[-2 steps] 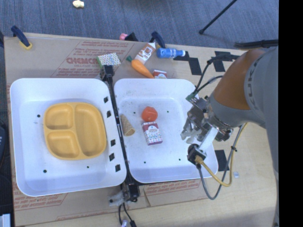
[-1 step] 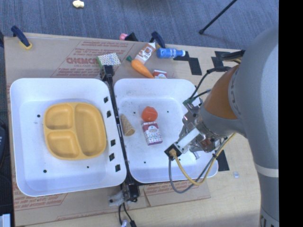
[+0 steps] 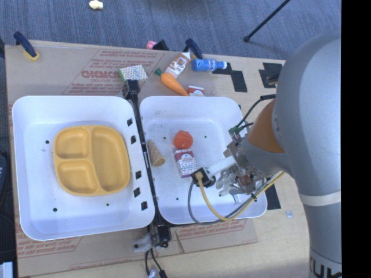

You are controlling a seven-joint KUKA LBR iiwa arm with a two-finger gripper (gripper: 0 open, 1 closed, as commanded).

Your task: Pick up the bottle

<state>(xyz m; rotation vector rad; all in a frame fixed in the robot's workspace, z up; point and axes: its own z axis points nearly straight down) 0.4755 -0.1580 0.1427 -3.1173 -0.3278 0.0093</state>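
Note:
A small bottle (image 3: 185, 154) with a red cap and a red-and-white label lies in the middle of the right bin (image 3: 174, 110), cap pointing to the far side. My gripper (image 3: 231, 183) hangs low over the bin's right part, to the right of the bottle and a little nearer the front. It is apart from the bottle, with yellow and black cables looping under it. The grey arm and its orange band cover the bin's right edge.
A tan cone (image 3: 155, 153) lies by the right bin's left wall. A yellow divided plate (image 3: 91, 159) fills much of the left bin (image 3: 29, 213). Behind the bins lie a carrot (image 3: 173, 83), a white-orange bottle (image 3: 177, 65), a blue bottle (image 3: 206, 65) and a checkered block (image 3: 133, 73).

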